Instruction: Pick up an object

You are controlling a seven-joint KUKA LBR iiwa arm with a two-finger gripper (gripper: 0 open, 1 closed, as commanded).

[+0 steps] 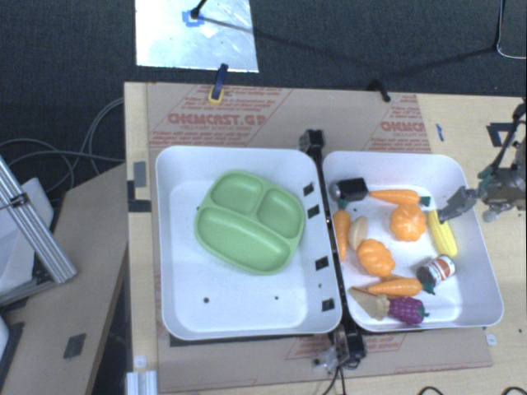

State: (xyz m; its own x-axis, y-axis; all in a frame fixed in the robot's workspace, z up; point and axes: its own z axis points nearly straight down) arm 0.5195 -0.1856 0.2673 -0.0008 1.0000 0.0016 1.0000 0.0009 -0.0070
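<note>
The right white bin (473,220) holds three orange plastic carrots (395,196), two orange pumpkins (408,222) and one yellow corn cob (443,233); the grey gripper (486,194) hangs at its edge, state unclear.

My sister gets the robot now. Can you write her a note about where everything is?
Gripper: at the right bin's right edge, next to the corn cob, holding nothing.
Right bin: two carrots, two small pumpkins, grapes, a small can, a black block.
Left bin: a green divided plate.
Done: nothing picked up.
Left: grab one object and lift it.
</note>
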